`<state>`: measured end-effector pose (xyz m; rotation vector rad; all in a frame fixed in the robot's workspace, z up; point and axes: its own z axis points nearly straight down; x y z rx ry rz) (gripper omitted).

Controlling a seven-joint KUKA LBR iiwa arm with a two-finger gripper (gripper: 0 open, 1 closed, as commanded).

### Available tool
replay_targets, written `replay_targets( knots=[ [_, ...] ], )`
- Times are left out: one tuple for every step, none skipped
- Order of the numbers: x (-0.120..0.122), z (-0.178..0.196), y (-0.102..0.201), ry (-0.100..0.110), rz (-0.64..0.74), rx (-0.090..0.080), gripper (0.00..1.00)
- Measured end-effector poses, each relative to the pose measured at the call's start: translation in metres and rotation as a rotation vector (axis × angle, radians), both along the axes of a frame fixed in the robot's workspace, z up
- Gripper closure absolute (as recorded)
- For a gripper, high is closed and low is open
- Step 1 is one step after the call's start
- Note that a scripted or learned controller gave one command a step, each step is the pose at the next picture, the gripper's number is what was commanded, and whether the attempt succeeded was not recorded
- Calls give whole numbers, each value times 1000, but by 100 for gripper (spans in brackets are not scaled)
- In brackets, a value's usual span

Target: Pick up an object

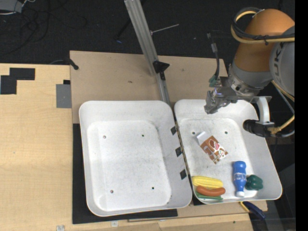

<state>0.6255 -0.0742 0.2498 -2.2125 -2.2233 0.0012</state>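
Note:
My gripper [212, 106] hangs over the far edge of the right bin [262, 129], above its back left part and apart from every object. A small brown and white carton [212, 147] lies near the bin's middle, well in front of the gripper. Along the near edge lie a yellow corn cob [208, 181] and an orange sausage-shaped toy [211, 191]. A blue bottle [238, 177] and a dark green object [254, 182] sit in the near right corner.
The left bin [96, 129] stands beside the right one, with black clips [176, 150] along the shared edge. A slanted metal rail [147, 42] rises behind the bins. The grey arm with its orange band [262, 32] fills the upper right.

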Motion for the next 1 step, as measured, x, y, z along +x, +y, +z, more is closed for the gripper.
replay_targets(
  knots=[
    [-3, -6, 63, 0, 1, 0, 100]
  ],
)
